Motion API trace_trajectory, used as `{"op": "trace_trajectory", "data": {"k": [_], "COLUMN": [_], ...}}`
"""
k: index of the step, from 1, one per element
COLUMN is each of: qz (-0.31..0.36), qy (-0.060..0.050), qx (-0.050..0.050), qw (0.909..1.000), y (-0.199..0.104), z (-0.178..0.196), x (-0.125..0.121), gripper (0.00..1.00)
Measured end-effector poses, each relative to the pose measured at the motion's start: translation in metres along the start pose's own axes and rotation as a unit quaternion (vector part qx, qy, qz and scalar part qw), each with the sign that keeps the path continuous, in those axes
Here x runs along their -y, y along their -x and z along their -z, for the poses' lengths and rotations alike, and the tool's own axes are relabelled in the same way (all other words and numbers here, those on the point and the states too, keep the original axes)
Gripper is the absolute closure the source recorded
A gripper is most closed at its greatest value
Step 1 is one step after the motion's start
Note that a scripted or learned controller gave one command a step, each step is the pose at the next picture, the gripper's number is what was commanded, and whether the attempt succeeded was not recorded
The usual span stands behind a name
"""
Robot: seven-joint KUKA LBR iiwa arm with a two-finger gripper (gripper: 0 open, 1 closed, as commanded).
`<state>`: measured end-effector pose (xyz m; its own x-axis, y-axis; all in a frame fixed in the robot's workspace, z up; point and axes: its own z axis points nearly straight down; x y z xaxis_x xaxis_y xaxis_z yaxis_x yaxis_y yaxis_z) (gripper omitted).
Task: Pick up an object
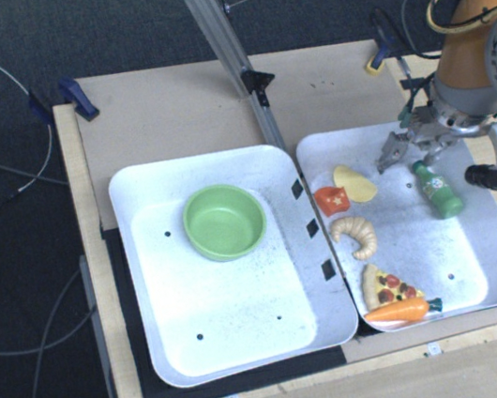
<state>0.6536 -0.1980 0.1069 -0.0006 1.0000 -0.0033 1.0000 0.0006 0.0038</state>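
Bench (167, 112): bowl (224, 221) in L bin (150, 287)

The robot arm (479, 48) is cut off by the right side of the picture, so most of it is out of sight. The hand (408, 148) is small and dark, and it is too hard to tell how its fingers stand. The carrot (397, 313) lies over the bottom of the pizza slice (388, 288) and hides that part, and the tabletop (213, 104) runs off the bottom of the picture.
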Motion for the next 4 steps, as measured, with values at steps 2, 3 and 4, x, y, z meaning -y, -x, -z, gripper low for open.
{"op": "trace_trajectory", "data": {"k": [2, 3, 4], "qz": [0.000, 0.001, 0.001], "qy": [0.002, 0.003, 0.002], "qx": [-0.001, -0.001, -0.001], "qw": [1.0000, 1.0000, 1.0000], "y": [-0.003, -0.007, -0.008], "z": [0.078, 0.126, 0.160], "x": [-0.008, -0.009, -0.010], "gripper": [1.00, 1.00, 1.00]}}
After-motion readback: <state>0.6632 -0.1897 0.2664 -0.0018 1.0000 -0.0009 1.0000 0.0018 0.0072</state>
